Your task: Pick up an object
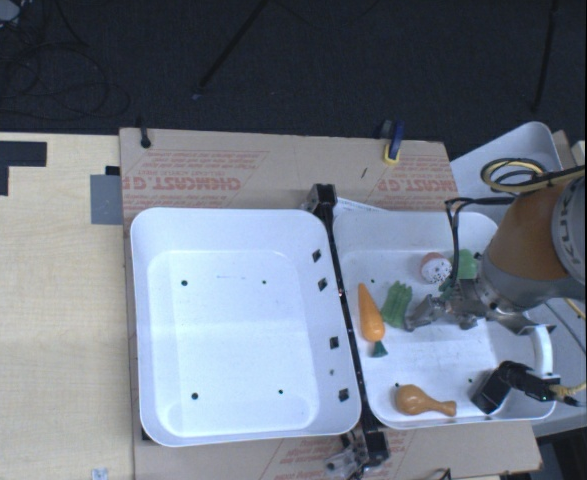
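Observation:
The arm reaches into the right bin (413, 238) from the right, and its gripper (423, 313) sits low over the bin floor. Just left of the gripper lies a green ribbed object (398, 302), touching or almost touching its tip. An orange carrot (371, 313) with a green top lies left of that, near the divider. Behind the gripper sit a round pale speckled ball (434, 266) and a small green piece (465, 264). A tan gourd-shaped toy (422, 400) lies at the bin's front edge.
The left bin (148, 268) is a white tray with a few small dark marks on its floor. A black divider (335, 308) separates the two bins. Both bins rest on cardboard (223, 173). A blue-and-yellow clamp (393, 140) grips the cardboard's far edge.

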You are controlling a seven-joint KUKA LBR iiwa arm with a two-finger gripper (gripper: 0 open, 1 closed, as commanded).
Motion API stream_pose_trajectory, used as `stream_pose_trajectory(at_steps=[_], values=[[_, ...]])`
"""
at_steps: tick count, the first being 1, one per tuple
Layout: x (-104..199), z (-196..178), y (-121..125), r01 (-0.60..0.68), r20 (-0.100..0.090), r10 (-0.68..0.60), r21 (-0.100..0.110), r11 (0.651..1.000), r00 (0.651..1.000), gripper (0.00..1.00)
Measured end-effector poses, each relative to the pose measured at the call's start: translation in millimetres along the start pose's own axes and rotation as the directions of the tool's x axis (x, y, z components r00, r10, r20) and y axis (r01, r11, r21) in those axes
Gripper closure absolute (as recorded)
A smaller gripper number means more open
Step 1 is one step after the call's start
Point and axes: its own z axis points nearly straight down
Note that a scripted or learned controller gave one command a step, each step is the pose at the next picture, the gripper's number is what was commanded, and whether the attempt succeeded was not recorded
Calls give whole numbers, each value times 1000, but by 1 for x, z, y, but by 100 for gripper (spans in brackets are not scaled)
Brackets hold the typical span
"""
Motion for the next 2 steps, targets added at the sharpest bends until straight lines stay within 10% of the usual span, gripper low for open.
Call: stream_pose_trajectory(at_steps=[1, 2], values=[[-2, -14, 0, -6, -2, 6, 2, 1000, 1000, 100], [33, -82, 64, 5, 1, -5, -10, 1000, 1000, 100]])
